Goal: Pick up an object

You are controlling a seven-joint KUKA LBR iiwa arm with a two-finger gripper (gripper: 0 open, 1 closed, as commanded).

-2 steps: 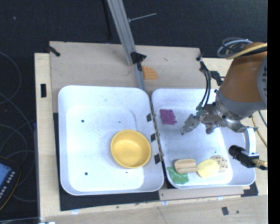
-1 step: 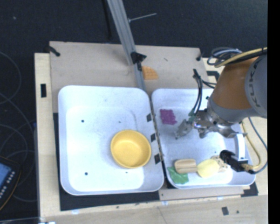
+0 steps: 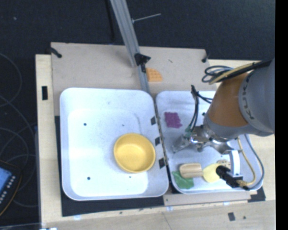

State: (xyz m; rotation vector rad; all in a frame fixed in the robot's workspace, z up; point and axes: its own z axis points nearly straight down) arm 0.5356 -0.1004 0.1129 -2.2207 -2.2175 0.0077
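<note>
In the right bin [image 3: 168, 104] lie a purple block [image 3: 172, 119] near the back, a tan wooden block [image 3: 190, 170] at the front, a yellow lump [image 3: 211, 173] beside it and a green piece [image 3: 181, 180] at the front edge. My gripper [image 3: 189, 142] hangs low over the middle of this bin, between the purple block and the tan block. The grey arm with its orange band [image 3: 230, 104] covers the bin's right part. Nothing shows between the fingers. A yellow bowl [image 3: 133, 152] sits in the left bin [image 3: 86, 109].
A grey metal rail [image 3: 127, 30] slants down from the top to the gap between the bins. An orange tag [image 3: 154, 75] lies on the board behind the bins. Cables hang by the wrist at the right bin's front right.
</note>
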